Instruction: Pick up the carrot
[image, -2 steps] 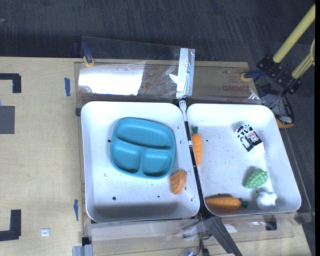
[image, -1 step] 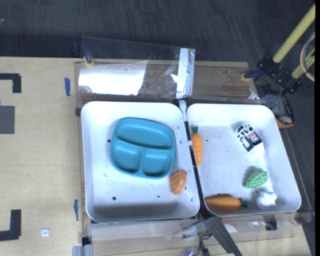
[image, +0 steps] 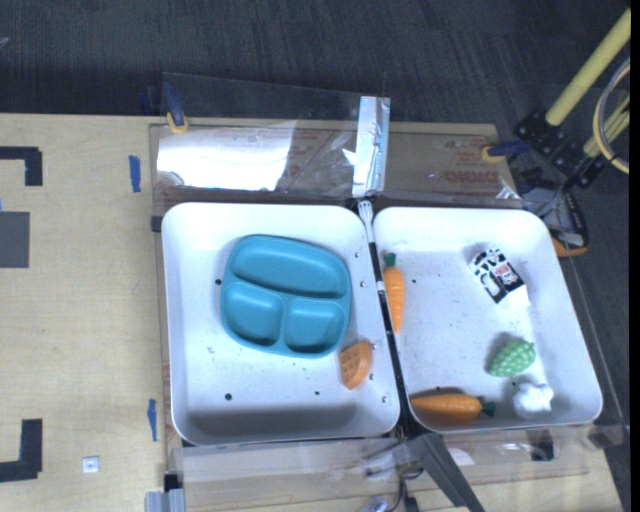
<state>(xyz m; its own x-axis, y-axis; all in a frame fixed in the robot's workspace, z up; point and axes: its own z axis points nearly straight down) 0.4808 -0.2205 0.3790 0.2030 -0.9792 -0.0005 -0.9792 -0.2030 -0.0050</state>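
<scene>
Two orange carrots lie in the right bin (image: 560, 300). One carrot (image: 394, 295) lies along the bin's left wall, its green top pointing to the back. The other carrot (image: 448, 405) lies along the front wall, its green top pointing right.
The right bin also holds a black-and-white carton (image: 497, 274), a green knobbly toy (image: 511, 357) and a small white item (image: 533, 398). The left bin (image: 190, 330) holds a blue divided plate (image: 285, 295) and an orange-brown pastry (image: 354, 364). A yellow pole (image: 592, 62) and cables stand at the back right.
</scene>
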